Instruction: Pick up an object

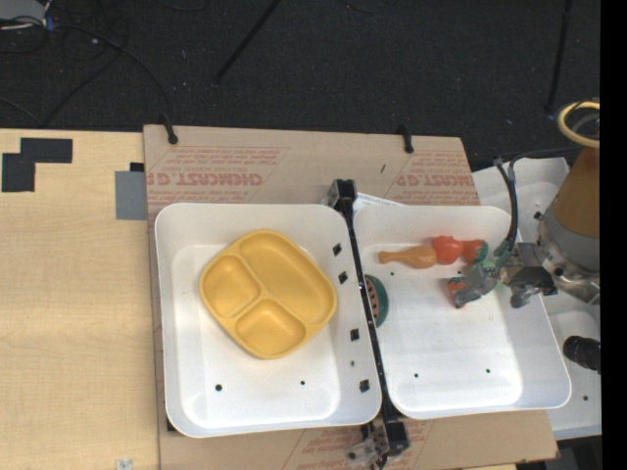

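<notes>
In the right bin (460,380) an orange drumstick-shaped toy (409,256) lies near the far wall, with a red piece (447,249) touching its right end. A dark teal round object (377,300) rests against the divider at the bin's left side. My gripper (486,285) hangs low over the right part of this bin, just right of and slightly nearer than the red piece, with green and red bits showing around it. In the left bin (196,380) sits a yellow divided plate (266,292).
The grey arm with its orange band (586,179) comes in over the right bin's right rim. A black divider bar (361,302) runs between the bins. Cardboard (294,169) lies under both bins, and a wooden bench top (69,311) extends to the left.
</notes>
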`<state>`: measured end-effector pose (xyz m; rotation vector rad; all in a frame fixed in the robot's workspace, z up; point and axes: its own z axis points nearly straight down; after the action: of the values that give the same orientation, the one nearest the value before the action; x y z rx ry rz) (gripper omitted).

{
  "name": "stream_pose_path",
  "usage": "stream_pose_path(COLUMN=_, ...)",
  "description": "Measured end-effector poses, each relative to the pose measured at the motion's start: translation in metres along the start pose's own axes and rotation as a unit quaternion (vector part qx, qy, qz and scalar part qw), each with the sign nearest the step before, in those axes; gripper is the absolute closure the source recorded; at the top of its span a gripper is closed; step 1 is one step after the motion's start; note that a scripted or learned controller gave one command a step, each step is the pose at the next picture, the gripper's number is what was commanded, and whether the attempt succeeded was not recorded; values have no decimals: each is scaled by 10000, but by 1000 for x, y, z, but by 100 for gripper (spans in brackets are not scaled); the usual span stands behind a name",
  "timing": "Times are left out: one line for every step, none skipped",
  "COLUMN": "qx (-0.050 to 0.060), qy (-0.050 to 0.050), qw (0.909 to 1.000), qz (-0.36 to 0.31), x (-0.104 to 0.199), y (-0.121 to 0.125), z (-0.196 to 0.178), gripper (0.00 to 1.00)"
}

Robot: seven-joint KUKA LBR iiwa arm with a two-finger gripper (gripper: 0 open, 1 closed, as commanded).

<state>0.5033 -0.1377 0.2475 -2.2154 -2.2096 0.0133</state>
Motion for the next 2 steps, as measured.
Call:
stream_pose_path(qx=-54, qy=-8, qw=10000, qz=-14, x=0, y=2, z=-6, gripper=0)
stream_pose_path(qx=-34, qy=-5, qw=10000, qz=-8, x=-10, y=2, z=46, gripper=0)
